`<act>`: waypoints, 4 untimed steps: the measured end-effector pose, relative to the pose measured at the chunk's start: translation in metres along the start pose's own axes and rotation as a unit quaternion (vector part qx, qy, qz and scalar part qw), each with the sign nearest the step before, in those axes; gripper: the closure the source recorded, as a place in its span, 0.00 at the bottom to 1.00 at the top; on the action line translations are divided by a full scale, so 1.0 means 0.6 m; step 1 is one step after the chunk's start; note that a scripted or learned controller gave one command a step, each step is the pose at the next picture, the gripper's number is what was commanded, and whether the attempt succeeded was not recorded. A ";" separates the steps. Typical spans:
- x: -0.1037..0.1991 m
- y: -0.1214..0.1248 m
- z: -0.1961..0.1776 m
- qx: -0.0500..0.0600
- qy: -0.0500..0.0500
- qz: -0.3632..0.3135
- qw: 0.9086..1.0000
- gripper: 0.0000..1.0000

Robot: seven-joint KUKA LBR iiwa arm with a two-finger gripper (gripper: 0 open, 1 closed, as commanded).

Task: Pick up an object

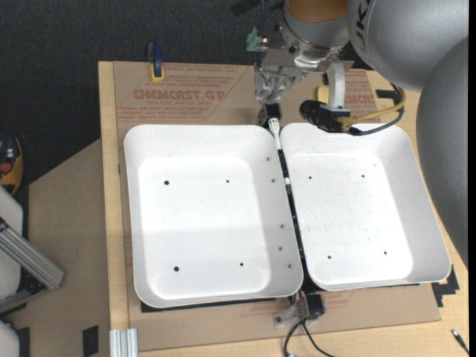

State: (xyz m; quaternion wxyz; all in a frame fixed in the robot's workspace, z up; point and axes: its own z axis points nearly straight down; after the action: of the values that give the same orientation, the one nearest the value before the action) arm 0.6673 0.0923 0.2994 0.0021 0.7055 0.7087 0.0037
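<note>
My gripper (269, 95) hangs behind the far rims of the two white bins, over the top end of the seam between them. Just below its tip, a small dark piece (271, 113) sits at the seam; I cannot tell whether it is a loose object or part of the bench. The left bin (134, 199) and the right bin (420, 177) lie side by side, and their floors show only small dark dots. Nothing is visibly held in the gripper.
The bins rest on a brown board (201, 91) with red lettering. A blue and yellow clamp (155, 59) grips its far left edge. An aluminium rail (30, 255) lies at the left, and a cable plug (309, 305) sits at the front.
</note>
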 end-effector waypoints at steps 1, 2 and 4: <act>-0.024 -0.019 -0.053 0.001 -0.001 0.003 1.000 1.00; 0.062 -0.006 0.037 0.007 -0.001 0.000 1.000 1.00; 0.098 -0.004 0.055 0.008 -0.001 0.000 1.000 1.00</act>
State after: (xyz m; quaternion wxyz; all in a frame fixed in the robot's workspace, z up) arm 0.6648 0.1510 0.2665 -0.0032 0.7053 0.7089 -0.0029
